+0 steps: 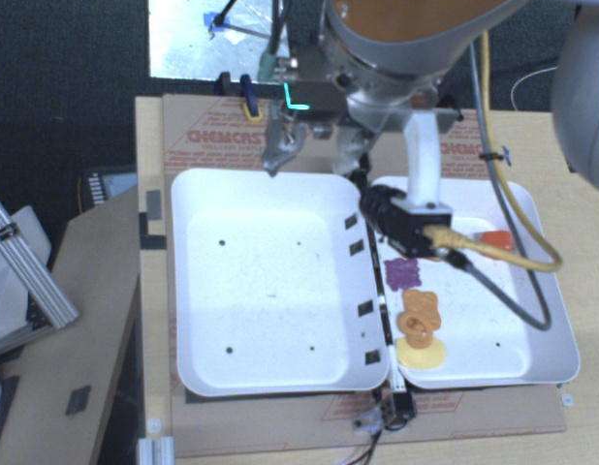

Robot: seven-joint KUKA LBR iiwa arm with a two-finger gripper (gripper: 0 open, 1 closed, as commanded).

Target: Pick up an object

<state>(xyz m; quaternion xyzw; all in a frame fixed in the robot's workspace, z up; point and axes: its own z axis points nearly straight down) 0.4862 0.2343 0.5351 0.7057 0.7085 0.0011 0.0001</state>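
While the arm (416, 17) hangs over the far edge of the bench, the stock stands as follows.

Item 1, gripper (280, 158): grey, poised above the far rim of the left bin (270, 289). Whether it is wide or narrow cannot be told; nothing is seen held in it.

Item 2, right bin (542, 356): holds every loose object.
- Purple piece (402, 273), small, lumpy, close to the divider between the bins.
- Orange figure (420, 318), just nearer the camera than the purple piece; long axis runs roughly far-to-near along the divider.
- Yellow disc (422, 355), flat, touching or partly under the orange figure's near end; no clear long axis.
- Red-orange piece (495, 240), toward the far right, partly hidden by a yellow cable (503, 255).

Relation governing the coming move, as a judgement: all candidates lie to the gripper's right and nearer the camera, across the divider. The purple piece is nearest. Its pointing direction is too small to tell.
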